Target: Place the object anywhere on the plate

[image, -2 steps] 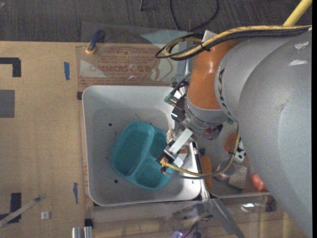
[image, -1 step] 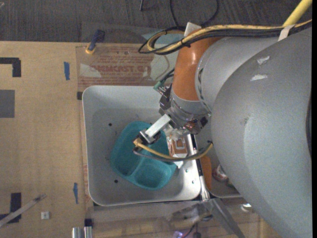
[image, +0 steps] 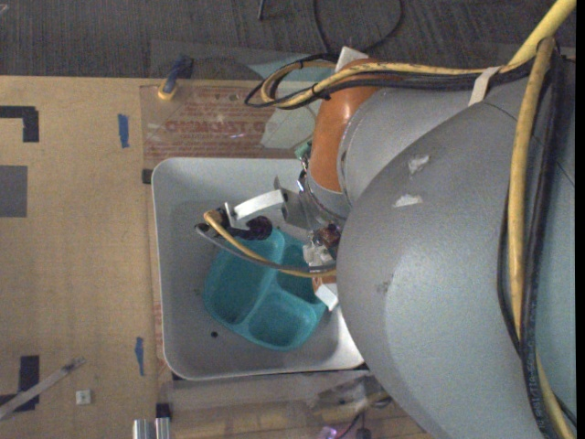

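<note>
A teal plate (image: 259,305) with divided compartments lies in the white bin (image: 175,245), towards its near right part. My gripper (image: 315,247) hangs low over the plate's upper right edge, under the orange band of the wrist. The big grey arm covers the right side of the bin and of the plate. Whatever lies beneath the gripper is hidden by the wrist.
The bin's left wall and far wall border the plate. Left of the bin the brown bench top (image: 73,245) carries blue tape marks and black squares. A clear sheet (image: 206,122) lies behind the bin, with a small blue and yellow tool (image: 174,76) at its corner.
</note>
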Robot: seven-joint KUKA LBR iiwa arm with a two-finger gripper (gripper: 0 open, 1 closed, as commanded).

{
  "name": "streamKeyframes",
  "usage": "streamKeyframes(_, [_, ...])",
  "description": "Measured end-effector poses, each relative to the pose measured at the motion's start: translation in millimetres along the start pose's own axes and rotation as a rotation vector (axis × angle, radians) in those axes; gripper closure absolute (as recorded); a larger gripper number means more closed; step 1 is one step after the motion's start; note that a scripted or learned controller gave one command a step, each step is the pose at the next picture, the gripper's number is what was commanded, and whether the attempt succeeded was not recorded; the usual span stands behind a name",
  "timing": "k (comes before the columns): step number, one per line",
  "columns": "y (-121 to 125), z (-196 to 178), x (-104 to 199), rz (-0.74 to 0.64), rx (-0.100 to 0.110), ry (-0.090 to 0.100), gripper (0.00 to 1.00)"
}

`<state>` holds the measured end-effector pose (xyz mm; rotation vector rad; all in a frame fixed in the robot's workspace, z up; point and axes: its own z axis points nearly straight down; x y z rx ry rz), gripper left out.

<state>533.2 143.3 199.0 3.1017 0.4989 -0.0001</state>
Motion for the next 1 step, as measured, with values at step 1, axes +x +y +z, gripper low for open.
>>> streamKeyframes(1, [10.4, 38.3, -38.1, 0.01, 0.008, 0.004, 1.0])
